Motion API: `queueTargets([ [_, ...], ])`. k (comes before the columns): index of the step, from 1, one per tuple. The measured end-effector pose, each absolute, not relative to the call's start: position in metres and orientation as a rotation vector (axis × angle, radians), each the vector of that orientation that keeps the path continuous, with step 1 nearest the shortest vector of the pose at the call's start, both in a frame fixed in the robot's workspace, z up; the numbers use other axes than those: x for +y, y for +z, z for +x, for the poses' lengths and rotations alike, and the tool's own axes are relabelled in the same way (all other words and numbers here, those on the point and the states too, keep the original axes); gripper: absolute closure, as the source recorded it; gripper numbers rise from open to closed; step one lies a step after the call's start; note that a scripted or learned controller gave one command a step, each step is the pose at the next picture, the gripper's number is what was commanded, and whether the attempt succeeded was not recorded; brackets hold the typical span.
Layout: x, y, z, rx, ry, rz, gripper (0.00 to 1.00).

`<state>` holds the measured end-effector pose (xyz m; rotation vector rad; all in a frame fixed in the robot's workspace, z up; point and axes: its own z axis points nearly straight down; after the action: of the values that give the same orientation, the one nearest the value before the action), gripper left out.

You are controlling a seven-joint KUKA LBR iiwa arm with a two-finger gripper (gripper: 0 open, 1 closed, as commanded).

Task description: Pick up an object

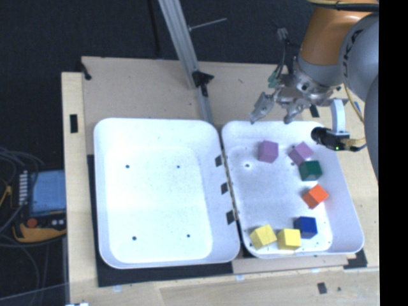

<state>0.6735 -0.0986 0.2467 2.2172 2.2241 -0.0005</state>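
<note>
Seven small blocks lie in the right bin point(344, 190); the blue block point(306, 225) is partly hidden behind a yellow block point(289, 238). Much of the arm point(338, 30) is cut off at the frame's edge. Its gripper point(276, 110) hangs above the bin's far rim, fingers spread apart, holding nothing, near the purple block point(268, 150) without touching it.

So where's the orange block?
The orange block lies in the right bin, near its right wall, between the green block above it and the blue block below.
</note>
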Motion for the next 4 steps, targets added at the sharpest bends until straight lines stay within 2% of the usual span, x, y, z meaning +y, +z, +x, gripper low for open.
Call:
queueTargets([
  [1, -0.099, 0.247, 0.673, 2.224, -0.002, 2.216, 0.0],
  [3, -0.097, 0.14, 0.663, 2.223, -0.006, 2.223, 0.0],
  [4, -0.098, 0.124, 0.67, 2.205, 0.023, 2.207, 0.0],
])
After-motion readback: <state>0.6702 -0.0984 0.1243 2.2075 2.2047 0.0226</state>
